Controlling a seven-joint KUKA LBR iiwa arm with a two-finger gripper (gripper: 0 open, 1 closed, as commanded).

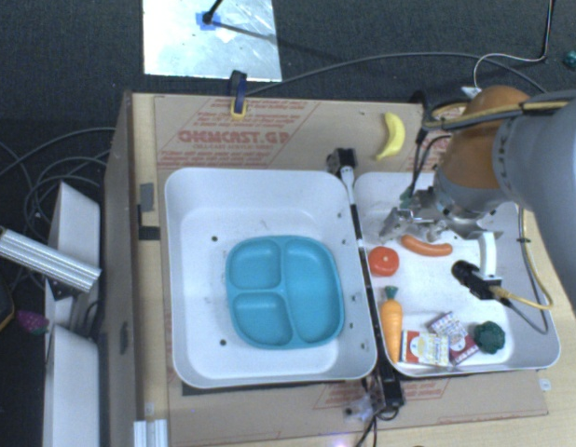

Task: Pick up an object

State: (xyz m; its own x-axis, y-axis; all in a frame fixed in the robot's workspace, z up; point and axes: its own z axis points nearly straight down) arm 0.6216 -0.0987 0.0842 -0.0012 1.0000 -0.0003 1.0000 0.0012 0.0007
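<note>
Small snack boxes (440, 340) sit at the near edge of the right bin (535, 347), with a green broccoli (490, 336) beside them and a carrot (391, 318) just left. Farther back, the claw (414, 214) hangs low over this bin. I cannot tell how it is set. An orange sausage (427, 245) lies just below it, a red tomato (384, 262) a bit lower. Way left of it, a blue plate (285, 291) rests in the other bin (190, 194). A banana (392, 135) lies on the bench (269, 128) behind it.
</note>
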